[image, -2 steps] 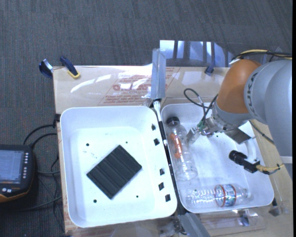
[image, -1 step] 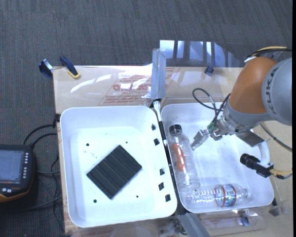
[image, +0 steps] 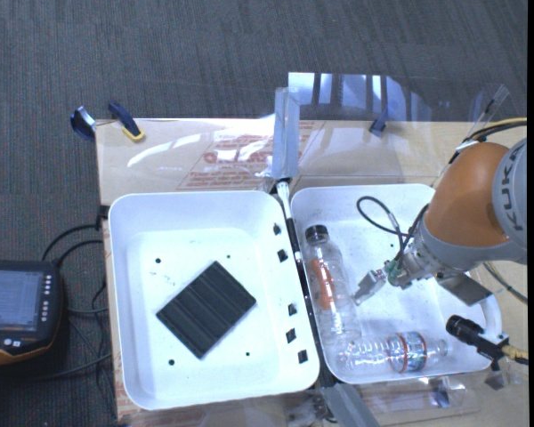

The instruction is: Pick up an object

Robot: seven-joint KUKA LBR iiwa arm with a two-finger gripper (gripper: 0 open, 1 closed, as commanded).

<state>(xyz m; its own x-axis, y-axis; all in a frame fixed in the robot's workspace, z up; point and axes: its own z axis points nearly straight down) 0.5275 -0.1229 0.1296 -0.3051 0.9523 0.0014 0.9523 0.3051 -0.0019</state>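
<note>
Two clear plastic bottles lie in the right bin [image: 338,201]. One bottle [image: 325,278] with a black cap and an orange label lies lengthwise along the bin's left side. The other bottle [image: 396,352] lies across the near side. My gripper [image: 371,285] hangs over the bin's middle, just right of the orange-labelled bottle, fingers pointing left and down. Nothing shows between its fingers. A black ribbed flat pad [image: 206,309] lies tilted in the left bin [image: 133,229].
A black cable [image: 378,212] loops over the right bin's far part. A clear divider panel [image: 287,140] stands at the back between the bins. A pendant with a screen [image: 13,310] sits on the floor at left. Blue clamps [image: 107,121] grip the bench's far left corner.
</note>
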